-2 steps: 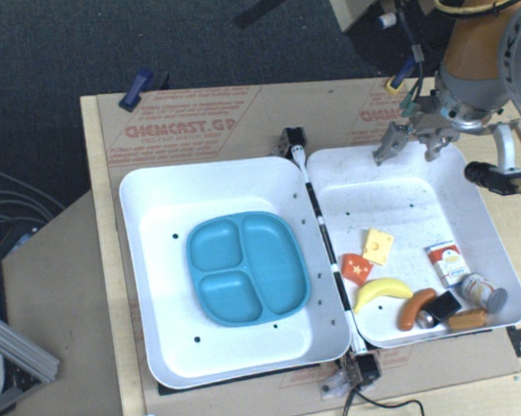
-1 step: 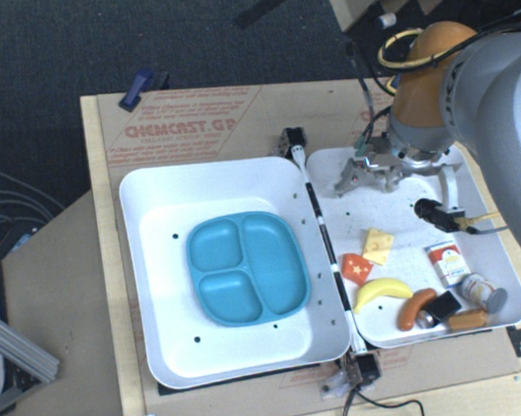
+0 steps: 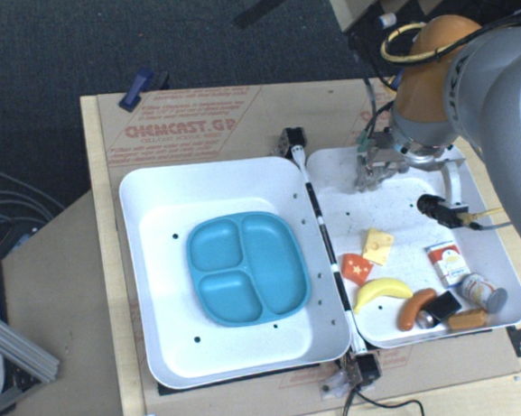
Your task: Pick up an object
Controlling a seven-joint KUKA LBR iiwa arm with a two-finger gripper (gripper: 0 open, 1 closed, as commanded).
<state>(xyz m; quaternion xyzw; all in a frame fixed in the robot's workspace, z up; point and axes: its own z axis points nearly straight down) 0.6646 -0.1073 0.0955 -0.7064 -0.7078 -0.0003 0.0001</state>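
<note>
My gripper (image 3: 377, 172) hangs low over the far end of the right bin (image 3: 347, 211), above bare white floor with nothing under it. The objects lie toward the bin's near end: a yellow cheese wedge (image 3: 378, 245), a red-orange piece (image 3: 353, 266), a banana (image 3: 382, 291), a reddish sausage (image 3: 415, 306), a small black block (image 3: 444, 305), a red-and-white carton (image 3: 446, 261), a grey bottle (image 3: 482, 290) and an orange stick (image 3: 468, 319). The cheese wedge is the nearest, a short way in front of the gripper.
The left bin (image 3: 155, 248) holds a blue divided plate (image 3: 246, 267) at its middle. A black divider rail (image 3: 322, 233) runs between the two bins. The arm (image 3: 495, 91) comes in over the right bin's far right corner.
</note>
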